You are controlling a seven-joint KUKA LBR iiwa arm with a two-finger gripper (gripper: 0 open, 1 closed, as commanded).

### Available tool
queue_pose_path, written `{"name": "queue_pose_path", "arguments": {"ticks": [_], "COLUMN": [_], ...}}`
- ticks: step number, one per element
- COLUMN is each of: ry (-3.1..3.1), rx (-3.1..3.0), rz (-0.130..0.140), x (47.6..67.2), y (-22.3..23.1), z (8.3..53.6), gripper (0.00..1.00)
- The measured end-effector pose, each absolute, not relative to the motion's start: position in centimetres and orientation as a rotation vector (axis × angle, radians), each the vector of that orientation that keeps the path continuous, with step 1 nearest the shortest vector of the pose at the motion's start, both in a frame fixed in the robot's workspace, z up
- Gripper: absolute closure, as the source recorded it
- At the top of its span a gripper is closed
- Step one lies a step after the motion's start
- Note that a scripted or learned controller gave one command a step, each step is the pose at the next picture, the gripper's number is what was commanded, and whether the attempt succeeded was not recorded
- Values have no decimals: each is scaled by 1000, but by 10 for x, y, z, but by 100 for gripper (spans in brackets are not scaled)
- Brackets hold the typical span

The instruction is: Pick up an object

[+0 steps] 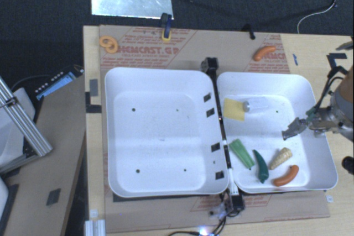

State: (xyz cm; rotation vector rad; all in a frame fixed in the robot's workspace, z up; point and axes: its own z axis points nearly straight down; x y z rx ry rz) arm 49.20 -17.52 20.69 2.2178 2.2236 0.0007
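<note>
The right bin (310,88) holds several objects. A yellow block (233,109) lies at its left side, with a clear plastic piece (258,104) beside it. Toward the front lie a light green piece (241,152), a dark green pepper (261,167), a pale corn cob (280,157) and an orange sausage (286,175). My gripper (293,130) reaches in from the right, low over the bin's right half. It is above and slightly right of the corn cob, and nothing shows in its grasp.
The left bin (160,77) sits beside the right one, with black clips (210,113) along the shared rim. On the cardboard behind the bins lie another orange sausage (264,53), an orange ring (108,44) and a yellow clamp (166,28).
</note>
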Motion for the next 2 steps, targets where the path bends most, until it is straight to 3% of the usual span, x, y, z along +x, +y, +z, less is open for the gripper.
{"name": "queue_pose_path", "arguments": {"ticks": [1, 2], "ry": [2236, 2230], "rx": [2219, 2209], "rz": [-4, 6], "x": [500, 546], "y": [-131, -87], "z": [87, 84], "gripper": [0, 0]}}
